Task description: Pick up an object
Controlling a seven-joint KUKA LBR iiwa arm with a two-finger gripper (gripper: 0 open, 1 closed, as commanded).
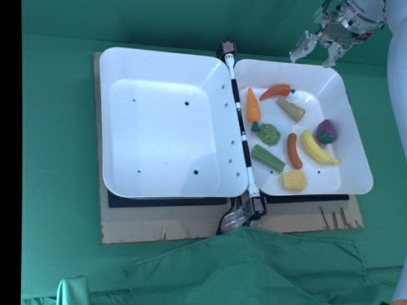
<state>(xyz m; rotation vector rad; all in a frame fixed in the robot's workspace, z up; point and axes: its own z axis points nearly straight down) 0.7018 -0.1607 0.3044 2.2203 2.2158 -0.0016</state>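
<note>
Toy food fills the right bin [356, 170], and any piece of it could be the thing to pick up. The gripper [316, 51] hangs over the far rim of that bin with its two fingers spread apart and nothing between them. So the job is at its start: the arm is up high and no toy has been lifted yet.

Going from left to right, the left bin [127, 68] sits far off to the gripper's left. Below the gripper and to its left lies the carrot [253, 105], with the broccoli [269, 133] and the green cucumber [268, 158] further down. The red chili pepper [276, 91] is the nearest toy, just below the gripper. A little further down is the tan cone [291, 109], then the sausage [293, 150] and the yellow corn [294, 180], which is the farthest away. Below the gripper and to its right lie the banana [317, 149] and the purple berry [326, 131].

Next, I think the gripper has to choose one toy, move over it and come straight down with its fingers on both sides. The chili pepper looks like a short trip. Many toys lie close together, so the fingers could bump a neighbour.
</note>
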